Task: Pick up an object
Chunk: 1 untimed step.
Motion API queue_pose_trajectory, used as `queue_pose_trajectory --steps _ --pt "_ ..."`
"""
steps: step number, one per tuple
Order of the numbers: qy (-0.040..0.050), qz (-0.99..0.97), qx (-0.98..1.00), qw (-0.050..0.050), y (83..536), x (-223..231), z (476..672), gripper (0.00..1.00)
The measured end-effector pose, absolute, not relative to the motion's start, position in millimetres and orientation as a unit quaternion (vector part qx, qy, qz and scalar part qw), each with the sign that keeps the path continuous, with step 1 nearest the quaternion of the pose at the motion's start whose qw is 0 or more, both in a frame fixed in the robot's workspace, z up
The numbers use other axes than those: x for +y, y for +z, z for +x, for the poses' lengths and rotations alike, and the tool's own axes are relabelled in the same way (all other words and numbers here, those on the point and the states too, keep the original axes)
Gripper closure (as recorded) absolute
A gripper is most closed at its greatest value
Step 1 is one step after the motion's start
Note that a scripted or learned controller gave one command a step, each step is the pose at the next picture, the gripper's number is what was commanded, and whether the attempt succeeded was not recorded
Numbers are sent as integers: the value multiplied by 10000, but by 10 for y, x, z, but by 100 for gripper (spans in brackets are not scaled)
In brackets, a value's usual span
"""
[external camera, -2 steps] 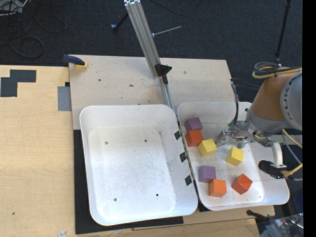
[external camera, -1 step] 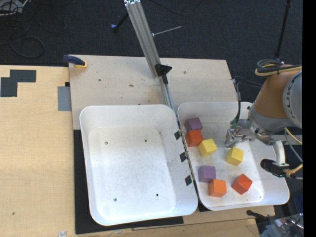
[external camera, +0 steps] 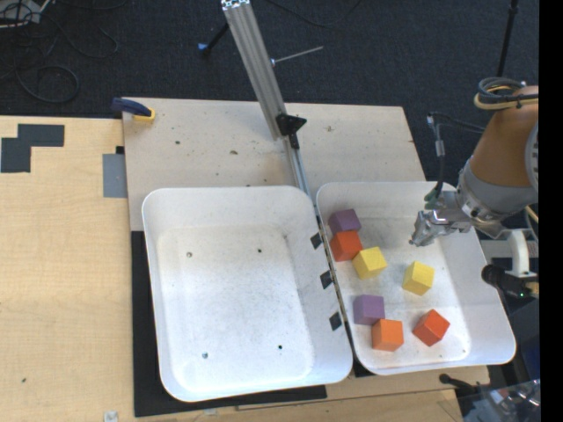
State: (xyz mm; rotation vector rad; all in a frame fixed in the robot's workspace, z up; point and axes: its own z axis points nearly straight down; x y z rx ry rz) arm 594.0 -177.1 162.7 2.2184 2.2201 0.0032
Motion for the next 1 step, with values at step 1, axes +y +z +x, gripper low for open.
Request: queue_pose_trajectory --steps 1 --pt "10 7069 7074 22 2257 -1829 5945 100"
